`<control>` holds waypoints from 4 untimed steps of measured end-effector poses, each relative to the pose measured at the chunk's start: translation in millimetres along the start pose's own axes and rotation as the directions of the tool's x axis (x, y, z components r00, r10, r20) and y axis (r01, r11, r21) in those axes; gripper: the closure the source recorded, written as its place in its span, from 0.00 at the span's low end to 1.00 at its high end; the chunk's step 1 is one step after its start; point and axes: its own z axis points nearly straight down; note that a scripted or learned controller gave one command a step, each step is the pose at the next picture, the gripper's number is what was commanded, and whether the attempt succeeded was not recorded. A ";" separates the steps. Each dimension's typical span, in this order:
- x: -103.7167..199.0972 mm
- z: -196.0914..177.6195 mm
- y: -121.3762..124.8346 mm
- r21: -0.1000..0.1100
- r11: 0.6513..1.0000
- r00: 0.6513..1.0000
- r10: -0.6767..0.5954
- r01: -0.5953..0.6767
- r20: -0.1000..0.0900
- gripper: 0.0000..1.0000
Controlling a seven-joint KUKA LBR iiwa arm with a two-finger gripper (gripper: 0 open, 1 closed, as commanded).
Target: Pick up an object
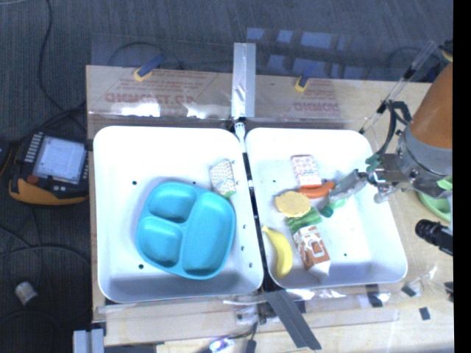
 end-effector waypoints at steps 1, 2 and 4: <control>11.4 110.7 -9.7 0.002 1.000 1.000 -0.025 0.025 -0.001 0.00; 7.2 171.9 -14.0 -0.010 0.968 0.968 -0.251 0.251 0.001 0.00; -66.5 167.4 79.5 -0.005 0.985 0.985 -0.171 0.171 -0.003 0.00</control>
